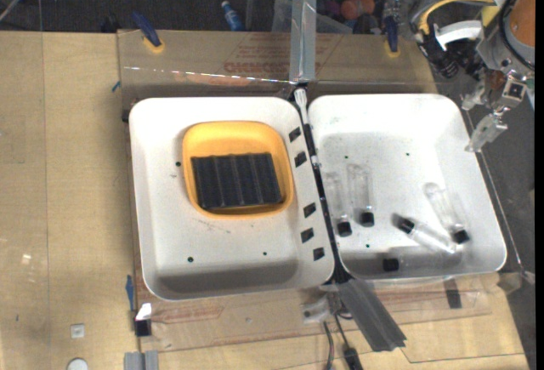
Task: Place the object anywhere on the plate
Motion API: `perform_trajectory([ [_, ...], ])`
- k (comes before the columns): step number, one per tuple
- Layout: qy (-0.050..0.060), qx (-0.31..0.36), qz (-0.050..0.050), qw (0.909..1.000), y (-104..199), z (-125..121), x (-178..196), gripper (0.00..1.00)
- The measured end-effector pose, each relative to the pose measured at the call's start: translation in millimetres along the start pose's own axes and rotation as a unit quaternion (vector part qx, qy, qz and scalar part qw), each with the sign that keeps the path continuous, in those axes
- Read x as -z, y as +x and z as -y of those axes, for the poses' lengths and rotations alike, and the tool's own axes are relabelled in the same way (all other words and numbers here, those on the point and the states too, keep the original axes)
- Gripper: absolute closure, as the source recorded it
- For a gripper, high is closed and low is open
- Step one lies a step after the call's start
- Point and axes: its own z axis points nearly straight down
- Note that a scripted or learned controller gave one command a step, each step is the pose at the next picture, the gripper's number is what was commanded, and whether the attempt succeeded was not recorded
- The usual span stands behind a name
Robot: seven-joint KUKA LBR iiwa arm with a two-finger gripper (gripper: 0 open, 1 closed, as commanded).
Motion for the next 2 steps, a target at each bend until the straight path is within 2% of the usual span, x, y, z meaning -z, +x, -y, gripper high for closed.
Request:
perform_trajectory([
  [1,0.0,0.035,0.0,0.9994,0.1,0.4,6.9,0.0],
  [2,0.0,0.038,0.0,0.9993,0.0,0.6,5.3,0.0],
])
